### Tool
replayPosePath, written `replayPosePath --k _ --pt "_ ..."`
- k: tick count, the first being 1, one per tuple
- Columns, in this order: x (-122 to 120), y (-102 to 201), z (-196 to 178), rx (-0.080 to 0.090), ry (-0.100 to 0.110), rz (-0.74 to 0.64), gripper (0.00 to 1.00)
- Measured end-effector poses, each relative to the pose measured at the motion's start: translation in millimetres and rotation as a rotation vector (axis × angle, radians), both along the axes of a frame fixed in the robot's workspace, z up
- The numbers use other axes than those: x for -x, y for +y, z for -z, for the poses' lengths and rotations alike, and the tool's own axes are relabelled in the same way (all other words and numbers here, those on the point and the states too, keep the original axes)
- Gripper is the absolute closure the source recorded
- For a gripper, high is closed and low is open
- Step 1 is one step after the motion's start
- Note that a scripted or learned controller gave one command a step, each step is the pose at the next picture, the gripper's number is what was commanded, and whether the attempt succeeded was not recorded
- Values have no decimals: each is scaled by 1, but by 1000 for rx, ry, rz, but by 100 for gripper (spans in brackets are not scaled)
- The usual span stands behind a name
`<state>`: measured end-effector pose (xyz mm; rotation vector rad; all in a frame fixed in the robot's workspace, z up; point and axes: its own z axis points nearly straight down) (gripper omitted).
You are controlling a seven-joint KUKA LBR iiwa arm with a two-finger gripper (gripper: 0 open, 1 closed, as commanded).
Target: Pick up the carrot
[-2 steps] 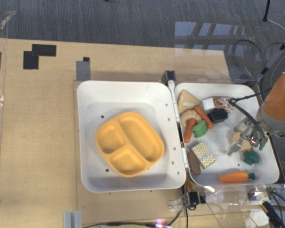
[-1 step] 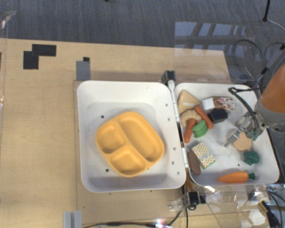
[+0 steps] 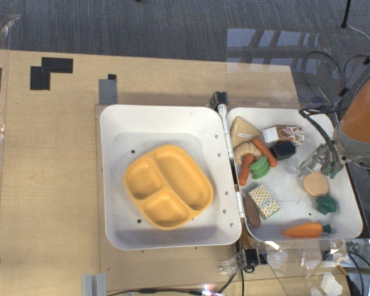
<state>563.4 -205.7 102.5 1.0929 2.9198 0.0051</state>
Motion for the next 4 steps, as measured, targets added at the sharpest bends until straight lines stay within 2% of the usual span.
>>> replayPosePath --k 1,2,3,4 --pt "-12 69 13 -8 6 195 100" --pt "3 118 12 -8 3 271 100" --pt "25 246 -62 -15 15 372 100" --pt "68 332 -65 -17 20 395 100"
